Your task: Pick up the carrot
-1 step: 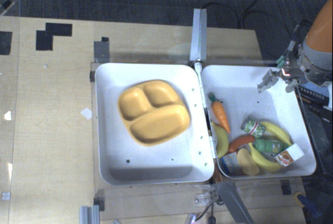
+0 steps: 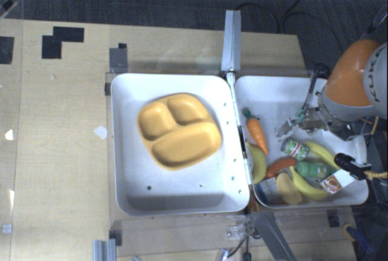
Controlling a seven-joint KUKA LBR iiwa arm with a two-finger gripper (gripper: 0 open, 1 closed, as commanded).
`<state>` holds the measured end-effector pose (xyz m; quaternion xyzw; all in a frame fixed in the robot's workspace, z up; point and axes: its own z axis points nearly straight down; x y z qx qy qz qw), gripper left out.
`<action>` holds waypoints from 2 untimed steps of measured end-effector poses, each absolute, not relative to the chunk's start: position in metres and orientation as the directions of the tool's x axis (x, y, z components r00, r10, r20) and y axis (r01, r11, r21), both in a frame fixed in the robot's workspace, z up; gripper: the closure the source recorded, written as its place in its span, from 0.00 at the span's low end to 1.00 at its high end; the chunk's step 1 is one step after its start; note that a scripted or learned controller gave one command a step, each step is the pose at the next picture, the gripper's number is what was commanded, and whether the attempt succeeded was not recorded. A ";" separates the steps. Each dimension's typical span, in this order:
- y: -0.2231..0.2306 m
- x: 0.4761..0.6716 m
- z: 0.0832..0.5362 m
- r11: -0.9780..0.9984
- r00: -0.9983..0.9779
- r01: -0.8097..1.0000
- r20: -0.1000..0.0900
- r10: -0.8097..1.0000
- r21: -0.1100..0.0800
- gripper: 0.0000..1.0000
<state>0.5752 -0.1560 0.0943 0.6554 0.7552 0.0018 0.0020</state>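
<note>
Gripper (image 2: 298, 122): we see it low over the right bin's middle, above bare floor; whether it stands wide or narrow we cannot tell, and we see nothing held in it.
Arm (image 2: 357, 81): grey with an orange band, entering from the right edge above the right bin's far side.
Carrot (image 2: 256, 134): we find it in the right bin, lying beside the left wall, green top pointing away from us, well apart from the gripper.
Neighbours: a banana (image 2: 259, 164) touches the carrot's near end; a small can (image 2: 295, 148) and a second banana (image 2: 315, 178) lie between carrot and arm.
Right bin (image 2: 267, 85): holds the carrot, both bananas, the can and a green bottle (image 2: 314, 169), crowded toward the near side.
Left bin (image 2: 124, 151): we note a yellow divided tray (image 2: 179, 129) at its centre.
</note>
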 end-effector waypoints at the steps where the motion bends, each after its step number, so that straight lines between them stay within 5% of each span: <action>1: -0.101 0.608 0.091 0.326 -0.326 0.945 -0.012 0.945 0.011 0.00; 2: -0.064 0.606 0.185 0.078 -0.078 0.997 0.000 0.997 0.005 0.00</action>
